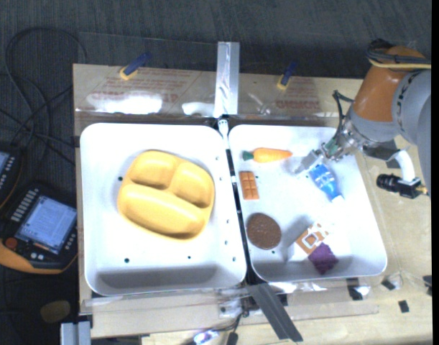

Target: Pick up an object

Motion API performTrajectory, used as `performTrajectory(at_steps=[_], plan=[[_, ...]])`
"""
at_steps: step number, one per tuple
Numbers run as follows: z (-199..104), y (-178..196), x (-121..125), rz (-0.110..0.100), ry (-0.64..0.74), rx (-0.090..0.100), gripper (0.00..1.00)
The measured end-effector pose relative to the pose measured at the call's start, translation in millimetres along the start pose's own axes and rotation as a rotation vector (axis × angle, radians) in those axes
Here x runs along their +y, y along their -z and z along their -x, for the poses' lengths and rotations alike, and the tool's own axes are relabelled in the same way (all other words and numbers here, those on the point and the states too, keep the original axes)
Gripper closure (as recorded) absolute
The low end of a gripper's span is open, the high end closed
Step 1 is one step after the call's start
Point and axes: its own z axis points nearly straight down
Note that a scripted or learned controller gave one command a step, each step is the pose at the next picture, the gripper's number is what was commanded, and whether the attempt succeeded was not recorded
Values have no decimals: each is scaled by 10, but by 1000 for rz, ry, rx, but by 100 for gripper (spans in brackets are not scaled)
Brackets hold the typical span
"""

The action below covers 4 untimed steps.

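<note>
Gripper [333,149] low in right bin [363,214], upper right of frame, just above blue packet [325,181]; grip state unclear. Risks: glancing off flat packet, nudging it toward toy carrot [271,154].

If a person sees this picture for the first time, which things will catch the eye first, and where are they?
The big yellow bread-shaped toy strikes first; it takes up much of the left bin. Next is the arm's orange band at the upper right, with the hand low over the right bin, beside a blue packet. A small orange carrot and a brown disc also lie in that bin.
</note>
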Motion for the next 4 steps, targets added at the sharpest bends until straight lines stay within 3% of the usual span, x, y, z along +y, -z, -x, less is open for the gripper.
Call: performTrajectory(at_steps=[1,2,3,4], plan=[[-14,58,10,-1,2,3,100],[-853,1182,235,-4,-39,-1,100],[-854,1180,233,-4,-39,0,0],[-710,-62,292,-4,-270,0,0]])
